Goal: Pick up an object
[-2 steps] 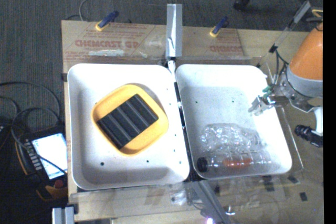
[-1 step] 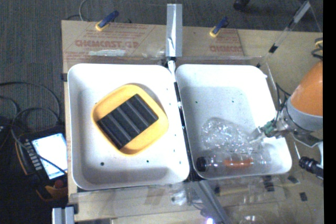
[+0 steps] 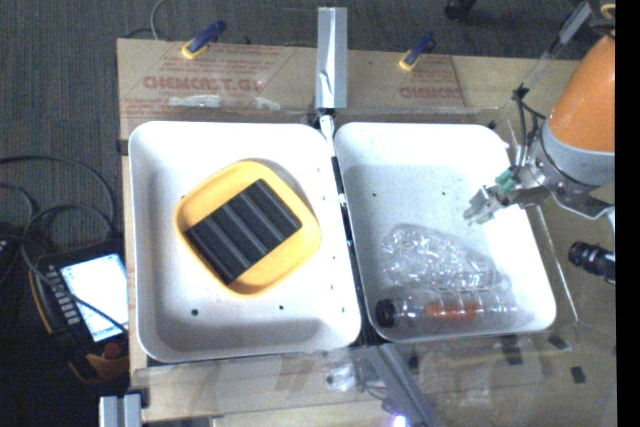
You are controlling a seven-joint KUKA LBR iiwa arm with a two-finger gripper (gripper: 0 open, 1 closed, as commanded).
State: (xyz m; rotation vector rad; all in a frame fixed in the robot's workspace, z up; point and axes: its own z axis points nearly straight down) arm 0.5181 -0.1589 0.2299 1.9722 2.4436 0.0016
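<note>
Three things lie in the two bins: one yellow tray (image 3: 249, 226) with black ribs in the left bin (image 3: 160, 155), and in the right bin (image 3: 420, 155) one crumpled clear wrapper (image 3: 430, 255) and one clear bottle (image 3: 450, 311) on its side along the near wall. The wrapper and bottle lie just beside each other, perhaps touching; the tray sits alone, tilted diagonally.

The gripper (image 3: 482, 207) hangs over the right bin near its right wall, above and to the right of the wrapper, and holds nothing. Whether it is apart or together I cannot tell at this size.

The wrapper looks the likeliest target. It appears light, soft and springy, so it should crush under a pinch and may slip out; a bite on a raised fold near its middle seems best. The bottle looks light, stiff, smooth and round, likely to roll or squirt away; take it across its body, not along its length. The tray looks rigid and broad, probably too wide to span, so only its rim offers a hold.
</note>
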